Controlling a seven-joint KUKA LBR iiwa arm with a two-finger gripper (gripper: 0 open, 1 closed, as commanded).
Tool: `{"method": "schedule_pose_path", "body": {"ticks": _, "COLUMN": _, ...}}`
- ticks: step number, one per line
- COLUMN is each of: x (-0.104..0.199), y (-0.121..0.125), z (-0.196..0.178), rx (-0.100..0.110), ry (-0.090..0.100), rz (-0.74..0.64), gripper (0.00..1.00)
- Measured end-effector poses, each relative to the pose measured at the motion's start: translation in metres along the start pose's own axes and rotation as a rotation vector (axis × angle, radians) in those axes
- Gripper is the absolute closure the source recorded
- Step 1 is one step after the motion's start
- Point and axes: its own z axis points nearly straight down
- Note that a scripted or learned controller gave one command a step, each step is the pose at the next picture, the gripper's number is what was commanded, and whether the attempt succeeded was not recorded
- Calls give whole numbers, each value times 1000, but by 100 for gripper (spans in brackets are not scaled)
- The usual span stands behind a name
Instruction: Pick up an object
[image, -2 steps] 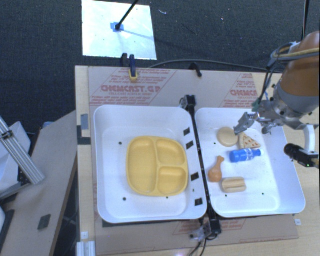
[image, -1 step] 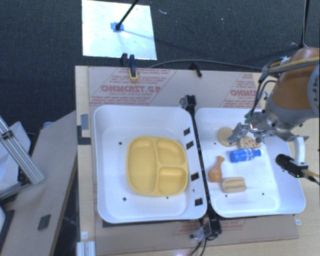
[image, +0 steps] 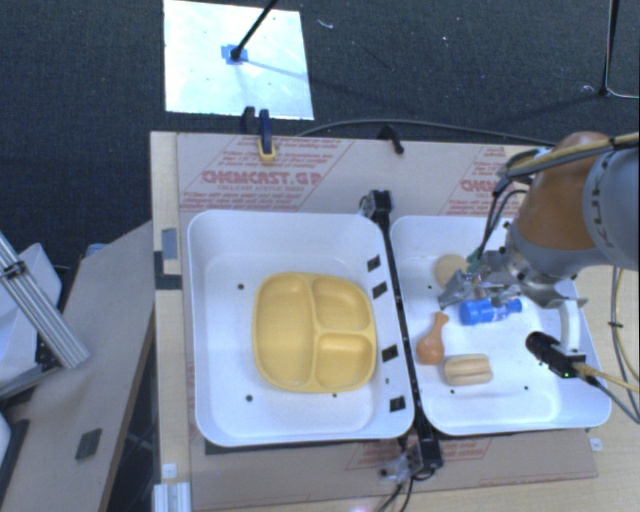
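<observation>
Tan and loaf-shaped, a bun (image: 467, 369) lies nearest, on the floor of the right bin (image: 520, 425), towards its near wall. Just beyond it and a little left, apart from it, an orange piece (image: 432, 343) with a round end and a thin neck lies tilted, neck pointing away. Across the black strip (image: 392, 310) that joins the bins, the left bin (image: 215, 300) holds a yellow plate (image: 315, 330) with three compartments, lying flat near the middle.

Further back in the right bin a blue piece (image: 490, 310) lies on its side, just beside the gripper (image: 462, 289) and slightly nearer than it. The gripper is low over the bin; I cannot tell whether it is released or clenched, nor whether it touches the blue piece. A pale ball (image: 449, 268) sits right behind the gripper, partly hidden by it. The arm (image: 565, 210), orange above grey, reaches in from the right over the bin's far corner.

Behind the bins a board (image: 260, 175) with red lettering shows, with a blue and yellow clamp (image: 265, 135) at its far edge. Beyond it a pale sheet (image: 235, 60) lies on dark floor.
</observation>
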Motion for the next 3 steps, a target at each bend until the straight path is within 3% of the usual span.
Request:
{"method": "schedule_pose_path", "body": {"ticks": 1, "x": -3, "y": 9, "z": 41, "rx": -35, "ry": -12, "rz": -1, "gripper": 0}}
{"method": "schedule_pose_path", "body": {"ticks": 2, "x": -5, "y": 11, "z": 27, "rx": -44, "ry": -16, "rz": 0, "gripper": 100}}
{"method": "schedule_pose_path", "body": {"ticks": 3, "x": -9, "y": 15, "z": -18, "rx": -9, "ry": -2, "rz": -1, "gripper": 100}}
